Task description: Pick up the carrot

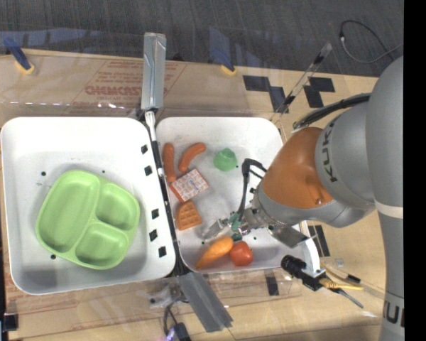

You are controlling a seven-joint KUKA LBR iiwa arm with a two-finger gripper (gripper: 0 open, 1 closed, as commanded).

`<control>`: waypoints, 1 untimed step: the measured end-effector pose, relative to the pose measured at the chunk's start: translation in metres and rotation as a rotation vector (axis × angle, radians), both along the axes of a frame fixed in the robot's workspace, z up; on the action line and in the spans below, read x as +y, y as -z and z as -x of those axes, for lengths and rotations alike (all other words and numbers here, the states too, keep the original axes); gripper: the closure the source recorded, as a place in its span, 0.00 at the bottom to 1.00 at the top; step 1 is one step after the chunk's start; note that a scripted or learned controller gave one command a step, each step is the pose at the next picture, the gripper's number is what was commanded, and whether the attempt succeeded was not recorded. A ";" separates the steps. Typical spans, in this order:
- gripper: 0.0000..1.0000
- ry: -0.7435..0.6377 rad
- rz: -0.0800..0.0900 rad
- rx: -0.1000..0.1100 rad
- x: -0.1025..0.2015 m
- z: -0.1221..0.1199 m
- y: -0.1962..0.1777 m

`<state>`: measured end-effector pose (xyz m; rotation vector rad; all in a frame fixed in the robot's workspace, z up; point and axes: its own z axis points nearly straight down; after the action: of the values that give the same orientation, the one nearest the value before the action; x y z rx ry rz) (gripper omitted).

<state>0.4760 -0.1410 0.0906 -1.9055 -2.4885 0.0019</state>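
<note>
Left bin (14, 190): holds one green divided plate (87, 219), three compartments, lying flat slightly left of centre.

Divider between the bins: a grey strip (153, 69) runs up from it toward the far edge of the tabletop (71, 77).

Right bin (199, 128), left part: two sausages, one upright (169, 159) along the left wall, one tilted (192, 155) just beside it. Below them a small printed box (190, 185), then a waffle (187, 216) touching or nearly touching the box's lower edge.

Right bin, near wall: the carrot (214, 251) lies at a slant, thick end up and to the right, thin end toward the lower left corner. A red tomato (241, 253) sits against its right end.

Right bin, upper middle: a small green pepper-like item (226, 160), well apart from the carrot.

The hand (226, 226) sits just above the carrot's thick end, metal fingers (214, 228) pointing left. Cannot tell whether the fingers are spread or closed; the carrot is not seen between them.

Arm (298, 180), orange band and grey body, covers the right part of the bin.
</note>
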 end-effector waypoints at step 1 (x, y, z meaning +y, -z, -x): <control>0.00 0.009 0.001 -0.002 0.000 0.000 0.000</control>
<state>0.4761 -0.1415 0.0908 -1.9175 -2.4817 0.0013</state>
